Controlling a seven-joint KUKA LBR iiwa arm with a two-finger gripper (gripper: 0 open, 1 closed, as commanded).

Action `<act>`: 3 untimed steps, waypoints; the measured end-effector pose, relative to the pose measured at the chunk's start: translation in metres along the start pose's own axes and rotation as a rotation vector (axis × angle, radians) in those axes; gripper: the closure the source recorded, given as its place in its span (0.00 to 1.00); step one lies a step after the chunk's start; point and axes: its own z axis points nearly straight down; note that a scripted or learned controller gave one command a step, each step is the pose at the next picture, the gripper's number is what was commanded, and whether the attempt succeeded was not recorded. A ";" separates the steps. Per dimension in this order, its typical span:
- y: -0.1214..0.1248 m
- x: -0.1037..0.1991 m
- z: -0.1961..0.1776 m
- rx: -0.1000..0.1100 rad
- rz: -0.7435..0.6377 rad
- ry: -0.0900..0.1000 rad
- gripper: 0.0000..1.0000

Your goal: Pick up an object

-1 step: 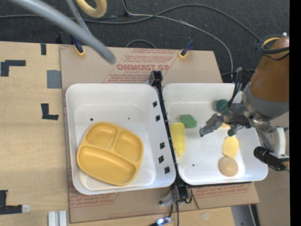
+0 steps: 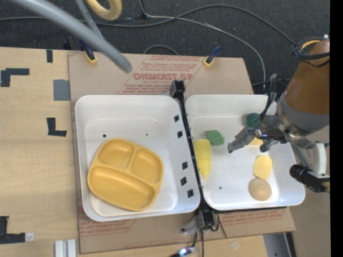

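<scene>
The right bin [image 2: 236, 199] holds several small items. A long yellow piece [image 2: 202, 157] lies against its left wall, with a small green piece [image 2: 215, 138] just right of its top end. A dark teal piece [image 2: 252, 120] sits near the back. A pale yellow block [image 2: 262, 167] and a beige round ball [image 2: 260, 189] lie at the front right. My gripper [image 2: 239, 142] hangs low over the middle of this bin, pointing left, between the green piece and the pale yellow block. A bit of yellow [image 2: 256, 141] peeks out from under the wrist.
A yellow divided plate [image 2: 125, 173] lies in the left bin [image 2: 86, 111]. A black divider [image 2: 185, 143] runs between the bins. The grey and orange arm [image 2: 308, 98] covers the right bin's right side. Cables cross the dark floor behind the bench.
</scene>
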 end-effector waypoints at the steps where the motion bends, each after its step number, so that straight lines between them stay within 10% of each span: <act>1: 0.008 0.007 0.055 0.005 0.000 0.001 0.00; 3: 0.009 -0.003 0.148 0.006 0.001 0.001 0.00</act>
